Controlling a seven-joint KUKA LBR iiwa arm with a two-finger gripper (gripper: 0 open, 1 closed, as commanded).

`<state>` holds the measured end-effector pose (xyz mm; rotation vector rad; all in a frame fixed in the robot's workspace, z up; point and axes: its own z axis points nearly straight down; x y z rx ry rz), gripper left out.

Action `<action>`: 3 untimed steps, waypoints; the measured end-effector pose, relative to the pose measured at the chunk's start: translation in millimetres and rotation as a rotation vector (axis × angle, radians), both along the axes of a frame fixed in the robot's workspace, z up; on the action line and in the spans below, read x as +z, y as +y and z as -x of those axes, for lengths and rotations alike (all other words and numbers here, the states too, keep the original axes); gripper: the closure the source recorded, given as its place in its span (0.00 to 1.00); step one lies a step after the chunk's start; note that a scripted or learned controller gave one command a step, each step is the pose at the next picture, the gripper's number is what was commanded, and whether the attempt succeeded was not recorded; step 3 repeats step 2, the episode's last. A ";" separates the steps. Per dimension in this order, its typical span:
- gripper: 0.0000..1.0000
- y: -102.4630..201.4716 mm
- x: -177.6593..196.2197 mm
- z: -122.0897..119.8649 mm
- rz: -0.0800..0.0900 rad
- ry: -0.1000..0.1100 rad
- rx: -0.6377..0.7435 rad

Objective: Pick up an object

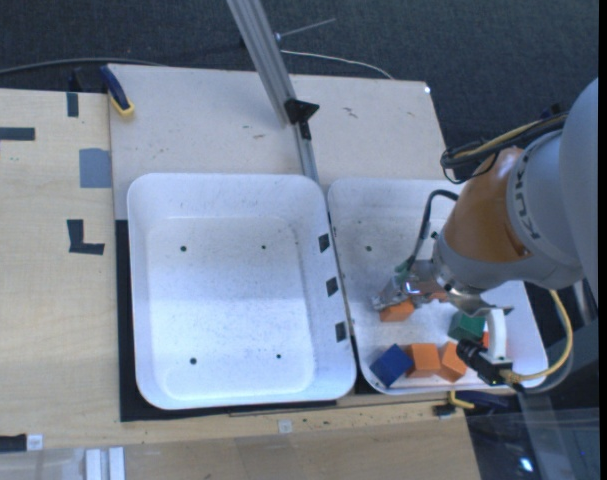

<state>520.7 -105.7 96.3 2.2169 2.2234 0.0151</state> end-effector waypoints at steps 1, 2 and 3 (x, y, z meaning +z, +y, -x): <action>1.00 71.9 99.6 -42.2 0.003 0.001 0.006; 1.00 140.9 94.8 -21.8 0.003 0.013 0.006; 1.00 140.9 94.8 -21.8 0.003 0.013 0.006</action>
